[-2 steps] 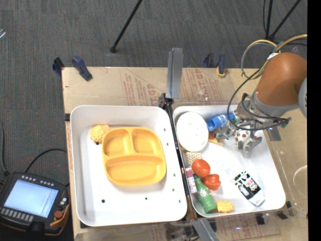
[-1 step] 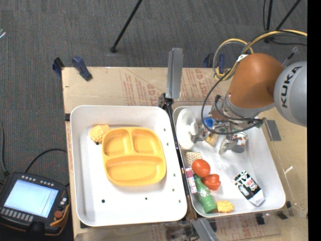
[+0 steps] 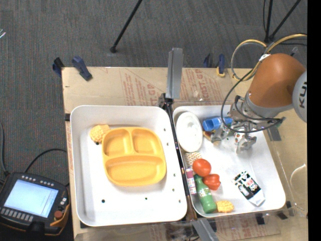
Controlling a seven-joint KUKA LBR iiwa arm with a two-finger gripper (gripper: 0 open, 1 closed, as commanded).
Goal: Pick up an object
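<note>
Nothing is lifted yet: the gripper (image 3: 229,136) hangs at the right bin's (image 3: 277,177) far edge, fingers spread and empty, beside the blue toy (image 3: 211,123)

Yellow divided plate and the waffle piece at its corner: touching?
Touching. The camera view shows the waffle piece overlapping the yellow divided plate rim, no gap.
</note>
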